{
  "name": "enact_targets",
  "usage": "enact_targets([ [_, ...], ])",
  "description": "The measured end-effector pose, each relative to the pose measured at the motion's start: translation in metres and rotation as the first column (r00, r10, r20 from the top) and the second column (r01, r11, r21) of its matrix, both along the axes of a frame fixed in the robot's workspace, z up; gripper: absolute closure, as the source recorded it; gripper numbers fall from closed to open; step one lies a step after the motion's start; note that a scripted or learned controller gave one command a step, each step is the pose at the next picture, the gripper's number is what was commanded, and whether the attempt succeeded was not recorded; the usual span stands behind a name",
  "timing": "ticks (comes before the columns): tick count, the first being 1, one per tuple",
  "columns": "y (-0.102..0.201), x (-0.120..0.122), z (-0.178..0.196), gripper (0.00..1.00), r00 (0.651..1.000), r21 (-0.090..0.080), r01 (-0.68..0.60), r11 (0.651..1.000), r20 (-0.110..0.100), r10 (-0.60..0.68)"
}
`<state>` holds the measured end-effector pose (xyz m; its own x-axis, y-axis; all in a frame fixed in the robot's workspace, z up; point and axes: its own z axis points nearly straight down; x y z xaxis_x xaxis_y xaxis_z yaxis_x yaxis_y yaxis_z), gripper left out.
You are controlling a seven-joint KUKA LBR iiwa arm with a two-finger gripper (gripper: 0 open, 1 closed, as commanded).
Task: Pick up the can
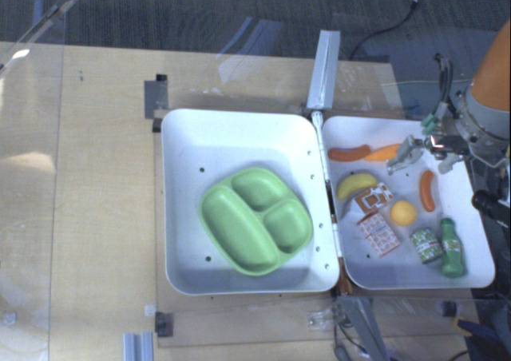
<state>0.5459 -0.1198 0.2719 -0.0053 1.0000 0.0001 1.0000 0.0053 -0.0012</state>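
A: So, what is lying on the bench, going from the left?

B: First, the left bin (pixel 184 192) is sitting there, and a green divided tray (pixel 255 220) with three compartments is resting inside it, a little toward 5 o'clock from the bin's middle.

A: And the right bin (pixel 479 271)?

B: It is holding the small things. At its 10 o'clock side a red sausage (pixel 349 153) is lying flat, and a carrot (pixel 382 152) is lying just beside it, toward 3 o'clock. Below them a banana (pixel 356 184) is curving, and two small patterned packets (pixel 377 222) are lying at 5 o'clock from the banana. A lemon (pixel 403 213) is sitting near the middle of the bin. A second sausage (pixel 428 191) is lying at 1 o'clock from the lemon.

A: Where is the can?

B: The can (pixel 426 246) is lying at the bin's 5 o'clock part, on its side as it seems, and a green bottle (pixel 451 247) is lying just beside it at 3 o'clock.

A: And the gripper?

B: The gripper (pixel 425 153) is hanging over the upper part of the right bin, at 12 o'clock from the can and well apart from it. Its fingers are looking spread and are grasping nothing.
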Motion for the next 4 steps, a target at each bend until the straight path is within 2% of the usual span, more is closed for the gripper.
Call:
enact_targets([
  [1,-0.052,-0.038,-0.133,0.00,0.931,0.001,-0.365,0.931,0.002,0.365],
  [2,-0.087,-0.053,-0.167,0.00,0.867,-0.006,-0.499,0.867,0.012,0.499],
  [3,-0.086,-0.050,-0.158,1.00,0.867,-0.006,-0.499,0.867,0.016,0.499],
  [4,-0.086,-0.050,-0.158,0.00,0.867,-0.005,-0.499,0.867,0.015,0.499],
])
